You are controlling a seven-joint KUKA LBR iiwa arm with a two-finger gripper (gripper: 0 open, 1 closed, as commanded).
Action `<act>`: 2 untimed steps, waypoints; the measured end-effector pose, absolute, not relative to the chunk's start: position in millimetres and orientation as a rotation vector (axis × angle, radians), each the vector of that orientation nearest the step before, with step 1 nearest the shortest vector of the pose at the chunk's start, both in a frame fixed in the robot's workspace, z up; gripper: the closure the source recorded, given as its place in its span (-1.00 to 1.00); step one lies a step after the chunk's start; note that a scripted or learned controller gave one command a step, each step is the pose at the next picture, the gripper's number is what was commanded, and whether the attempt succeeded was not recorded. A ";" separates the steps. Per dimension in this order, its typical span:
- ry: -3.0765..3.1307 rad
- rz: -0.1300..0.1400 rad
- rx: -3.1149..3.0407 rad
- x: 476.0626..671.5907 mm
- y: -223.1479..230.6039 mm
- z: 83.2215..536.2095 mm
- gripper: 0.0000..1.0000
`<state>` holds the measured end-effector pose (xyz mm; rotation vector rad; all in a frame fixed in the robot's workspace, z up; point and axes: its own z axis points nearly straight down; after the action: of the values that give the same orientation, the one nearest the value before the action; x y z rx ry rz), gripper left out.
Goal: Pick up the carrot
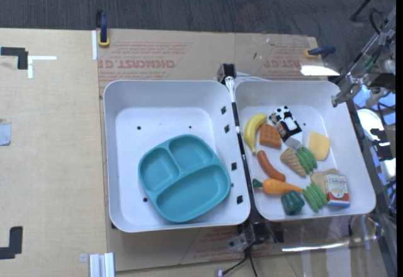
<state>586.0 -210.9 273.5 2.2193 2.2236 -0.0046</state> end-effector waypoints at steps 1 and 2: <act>2.344 -0.003 2.092 560.5 -217.8 166.5 -1.00; 2.403 0.016 2.030 556.2 -215.8 93.9 -1.00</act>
<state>556.2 -215.8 93.9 2.0302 2.4026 0.0157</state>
